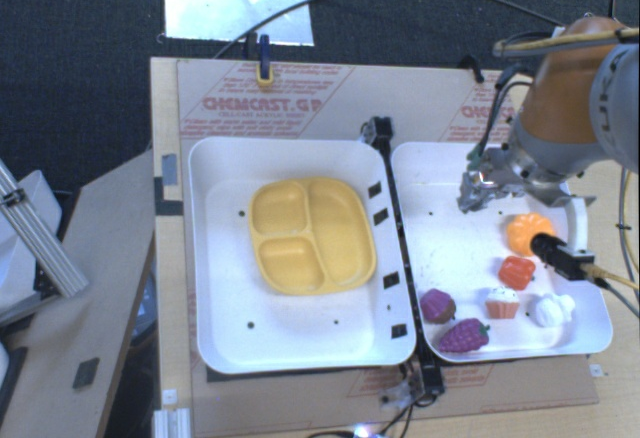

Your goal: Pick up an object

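My gripper (476,192) hangs over the upper part of the right bin (440,226), above bare white floor. Several toy foods lie toward that bin's near right corner. An orange fruit (526,231) is closest to the gripper, just to its lower right. Below it are a red pepper (516,272), a cupcake (503,304) and a white piece (551,309). A purple plum-like piece (437,306) and a purple berry cluster (462,335) lie by the front rim. I see nothing held at the gripper.
A yellow divided plate (308,234) sits in the middle of the left bin (225,326). Black clips line the divider (392,236) between the bins. A black plug with a yellow cable (562,257) juts over the right bin beside the orange fruit.
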You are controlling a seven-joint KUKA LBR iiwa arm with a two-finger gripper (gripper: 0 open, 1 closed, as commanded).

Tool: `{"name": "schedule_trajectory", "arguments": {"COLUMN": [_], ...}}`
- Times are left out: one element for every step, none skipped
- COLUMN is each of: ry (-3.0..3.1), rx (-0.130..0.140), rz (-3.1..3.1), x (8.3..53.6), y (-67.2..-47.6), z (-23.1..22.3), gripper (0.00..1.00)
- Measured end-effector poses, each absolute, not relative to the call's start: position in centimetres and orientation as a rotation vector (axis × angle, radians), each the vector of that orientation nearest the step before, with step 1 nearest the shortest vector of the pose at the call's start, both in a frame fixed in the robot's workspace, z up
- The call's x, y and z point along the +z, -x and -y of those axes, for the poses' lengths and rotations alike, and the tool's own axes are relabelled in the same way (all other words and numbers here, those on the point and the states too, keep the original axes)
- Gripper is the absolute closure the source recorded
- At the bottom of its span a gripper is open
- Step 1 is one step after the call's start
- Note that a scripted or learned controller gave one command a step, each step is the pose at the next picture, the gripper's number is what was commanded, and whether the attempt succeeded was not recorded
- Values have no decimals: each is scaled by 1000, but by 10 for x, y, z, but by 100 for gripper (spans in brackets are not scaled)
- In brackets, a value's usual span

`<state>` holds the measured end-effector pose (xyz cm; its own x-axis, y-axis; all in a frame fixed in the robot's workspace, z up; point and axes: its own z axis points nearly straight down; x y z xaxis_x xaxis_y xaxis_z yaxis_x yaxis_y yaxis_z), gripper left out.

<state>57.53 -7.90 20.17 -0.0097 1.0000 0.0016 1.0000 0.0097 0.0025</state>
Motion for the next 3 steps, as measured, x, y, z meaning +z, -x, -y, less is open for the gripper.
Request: {"name": "schedule_trajectory", "arguments": {"ry": [-2210,-2210,-2210], "rx": [6,5,7], "rz": [-2232,-2232,-2231], "x": [216,209,222], "y": [-589,-607,-616], "z": [29,-26,-85], "gripper": [100,100,100]}}
